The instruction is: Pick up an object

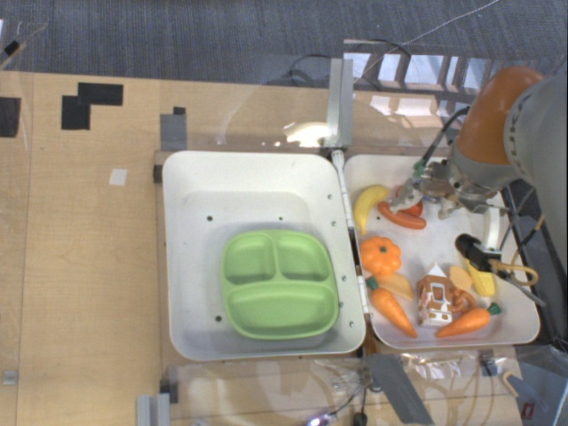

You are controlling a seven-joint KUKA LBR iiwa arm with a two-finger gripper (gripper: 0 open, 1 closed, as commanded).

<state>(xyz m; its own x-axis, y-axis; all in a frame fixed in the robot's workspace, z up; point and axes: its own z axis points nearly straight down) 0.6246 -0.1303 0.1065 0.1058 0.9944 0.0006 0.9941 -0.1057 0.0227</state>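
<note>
Two bins sit side by side, with the arm low over the right one.

Camera view: the left bin fills the middle of the frame and bears a green tray in its lower half. The right bin holds toy food: a banana at its upper left, a red chili just beside it, a pumpkin below, two carrots, and a small house-shaped box between the carrots. The gripper hangs at the chili's upper end, right of centre in the frame; whether it is spread or pinching, I cannot tell.
</note>
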